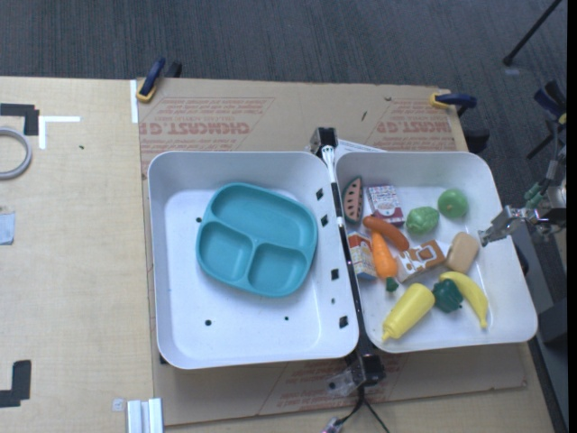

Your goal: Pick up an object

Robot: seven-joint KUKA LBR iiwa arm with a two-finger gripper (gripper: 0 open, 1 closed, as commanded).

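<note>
**A:** What does the overhead camera show?

**B:** Two shallow white plastic bins sit side by side on a tabletop [72,269]. The left bin [167,269] holds a teal three-compartment plate [257,239]. The right bin [505,269] holds toy food: a yellow corn cob [407,310], a yellow banana [474,296], an orange carrot [384,255], a green round fruit [453,203] and a tan bread-like piece [462,252].

**A:** And the robot?

**B:** Its metal claw [494,233] pokes in over the right bin's right rim, just beside the tan piece. I cannot tell how it is set. Nothing is visibly in it.

**A:** So progress?

**B:** Judging from this, early. Every object lies in the bin; grasping and lifting remain.
</note>
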